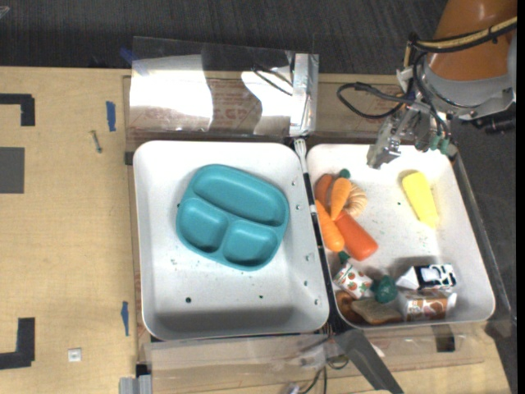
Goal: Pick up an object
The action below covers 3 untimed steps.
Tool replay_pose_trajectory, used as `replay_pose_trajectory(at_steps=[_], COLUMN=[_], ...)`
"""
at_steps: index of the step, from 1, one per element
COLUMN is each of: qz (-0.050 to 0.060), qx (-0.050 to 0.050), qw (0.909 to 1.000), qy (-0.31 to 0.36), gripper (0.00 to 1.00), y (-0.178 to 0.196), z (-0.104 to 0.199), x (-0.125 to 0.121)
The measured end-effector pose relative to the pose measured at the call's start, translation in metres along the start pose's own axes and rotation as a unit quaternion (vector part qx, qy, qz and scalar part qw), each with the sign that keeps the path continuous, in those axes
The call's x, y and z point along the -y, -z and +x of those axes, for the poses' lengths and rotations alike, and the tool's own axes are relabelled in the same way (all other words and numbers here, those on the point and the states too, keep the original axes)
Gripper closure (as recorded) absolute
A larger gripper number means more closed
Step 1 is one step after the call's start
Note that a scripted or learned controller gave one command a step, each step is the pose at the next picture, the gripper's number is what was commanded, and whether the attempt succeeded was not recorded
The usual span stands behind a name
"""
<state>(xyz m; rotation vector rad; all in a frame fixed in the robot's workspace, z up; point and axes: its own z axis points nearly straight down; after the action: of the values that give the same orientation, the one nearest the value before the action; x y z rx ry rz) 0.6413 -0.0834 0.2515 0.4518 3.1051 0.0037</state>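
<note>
My gripper (385,148) hangs over the back of the right bin (472,245), just inside its far rim, with nothing visibly held. A yellow corn-like toy (420,195) lies a little to its right and nearer the front. Several orange carrot-like toys (338,208) are piled against the bin's left wall, below and left of the gripper. Along the front lie a small white carton (432,277), a printed can (426,306), a dark green piece (383,288) and a white speckled item (353,280).
The left bin (164,286) holds a teal divided plate (232,214). A shiny foil-like sheet (221,97) stands behind the left bin. Black cables (365,97) trail behind the right bin. The arm's orange band (476,15) is at the upper right.
</note>
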Motion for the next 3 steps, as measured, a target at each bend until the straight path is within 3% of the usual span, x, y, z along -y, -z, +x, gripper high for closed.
replay_pose_trajectory(at_steps=[1, 2, 3], qz=[-0.001, 0.001, -0.001], qx=[0.005, -0.003, 0.005], qw=[0.9994, 0.9983, 0.9994], qy=[-0.035, 0.059, 0.033], gripper=[1.00, 1.00, 1.00], y=[0.061, -0.055, 0.016], z=[-0.007, 0.016, 0.005], x=[-0.033, -0.053, -0.091])
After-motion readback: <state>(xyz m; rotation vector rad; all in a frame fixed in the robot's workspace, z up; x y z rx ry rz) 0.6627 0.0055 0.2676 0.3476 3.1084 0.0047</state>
